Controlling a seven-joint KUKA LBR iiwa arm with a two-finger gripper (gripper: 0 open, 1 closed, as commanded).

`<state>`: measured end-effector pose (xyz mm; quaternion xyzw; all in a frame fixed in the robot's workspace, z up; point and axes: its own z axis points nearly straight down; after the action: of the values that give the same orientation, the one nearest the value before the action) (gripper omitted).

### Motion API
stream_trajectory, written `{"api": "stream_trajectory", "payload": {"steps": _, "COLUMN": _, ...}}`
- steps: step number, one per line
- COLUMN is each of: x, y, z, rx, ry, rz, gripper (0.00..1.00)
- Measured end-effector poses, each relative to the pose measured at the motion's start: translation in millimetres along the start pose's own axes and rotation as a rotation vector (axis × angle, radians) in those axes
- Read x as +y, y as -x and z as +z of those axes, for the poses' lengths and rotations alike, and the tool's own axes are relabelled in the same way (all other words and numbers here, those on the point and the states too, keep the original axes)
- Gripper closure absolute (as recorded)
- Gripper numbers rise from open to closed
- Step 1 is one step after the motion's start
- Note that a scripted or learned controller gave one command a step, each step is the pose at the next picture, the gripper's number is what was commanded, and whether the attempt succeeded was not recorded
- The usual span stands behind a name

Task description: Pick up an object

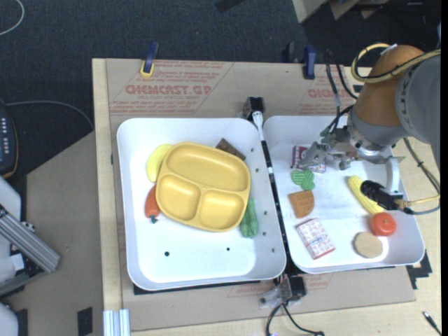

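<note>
Grey gripper [323, 154] hangs over a small packet [309, 157]; I cannot tell its grip. The green toy [304, 179] just beside might get bumped.

Both bins [133, 187] were white. The divided tray [203, 186] was mustard yellow, with a red piece [152, 205] and a green piece [249, 220] at its edges. In the right bin [413, 247] lay a yellow banana [364, 193], a red tomato [383, 224], a tan disc [368, 245], a red-and-white patterned packet [315, 237] and an orange-brown slice [302, 203]. The arm [381, 96] bore an orange band.
</note>
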<state>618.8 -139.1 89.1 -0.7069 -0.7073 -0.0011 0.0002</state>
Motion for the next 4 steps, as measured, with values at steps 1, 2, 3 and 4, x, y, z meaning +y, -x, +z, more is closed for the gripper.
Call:
{"api": "stream_trajectory", "payload": {"steps": 1, "x": 3, "y": 0, "z": -14, "rx": -0.001, "ry": 0.011, "rz": 0.000, "gripper": 1.00}}
{"api": "stream_trajectory", "payload": {"steps": 2, "x": 7, "y": 5, "z": -77, "rx": -0.004, "ry": 0.006, "rz": 0.000, "gripper": 1.00}}
{"api": "stream_trajectory", "payload": {"steps": 3, "x": 9, "y": 5, "z": -132, "rx": -0.004, "ry": 0.008, "rz": 0.000, "gripper": 1.00}}
{"api": "stream_trajectory", "payload": {"steps": 4, "x": -30, "y": -28, "z": -126, "rx": 0.000, "ry": -0.005, "rz": -0.001, "gripper": 1.00}}
